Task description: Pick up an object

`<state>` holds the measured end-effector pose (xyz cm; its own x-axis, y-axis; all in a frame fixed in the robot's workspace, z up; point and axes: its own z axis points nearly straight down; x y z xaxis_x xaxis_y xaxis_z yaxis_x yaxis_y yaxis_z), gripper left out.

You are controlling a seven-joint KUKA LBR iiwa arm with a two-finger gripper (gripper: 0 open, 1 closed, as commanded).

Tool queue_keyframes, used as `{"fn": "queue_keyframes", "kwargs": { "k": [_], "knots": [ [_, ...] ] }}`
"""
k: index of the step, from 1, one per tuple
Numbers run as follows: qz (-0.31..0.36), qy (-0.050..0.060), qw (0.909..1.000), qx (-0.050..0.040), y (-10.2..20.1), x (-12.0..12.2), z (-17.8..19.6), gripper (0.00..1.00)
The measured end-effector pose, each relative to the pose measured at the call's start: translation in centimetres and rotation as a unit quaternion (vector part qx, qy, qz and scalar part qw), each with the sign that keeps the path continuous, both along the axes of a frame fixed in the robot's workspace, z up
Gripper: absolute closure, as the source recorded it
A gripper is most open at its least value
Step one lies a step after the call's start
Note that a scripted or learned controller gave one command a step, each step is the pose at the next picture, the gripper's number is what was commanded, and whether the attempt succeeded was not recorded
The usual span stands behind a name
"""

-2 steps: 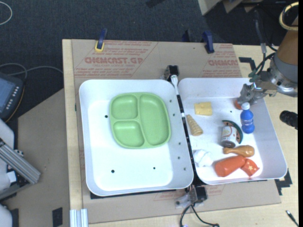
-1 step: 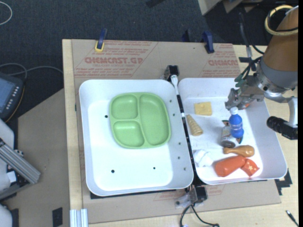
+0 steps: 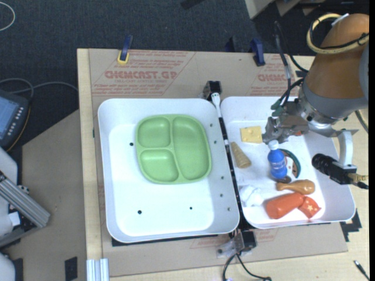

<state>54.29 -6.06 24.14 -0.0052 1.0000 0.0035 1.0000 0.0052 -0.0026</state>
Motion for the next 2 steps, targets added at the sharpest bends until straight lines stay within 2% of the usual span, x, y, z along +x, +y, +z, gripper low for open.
{"fn": "queue_keyframes", "kwargs": {
  "k": [1,2],
  "knots": [
    [0.000,0.001,1.0000,-0.0003,4.7,-2.5,-0.1,1.00],
    [-0.001,0.001,1.0000,-0.0009,7.3,-5.4,-0.8,1.00]
  ]
}}
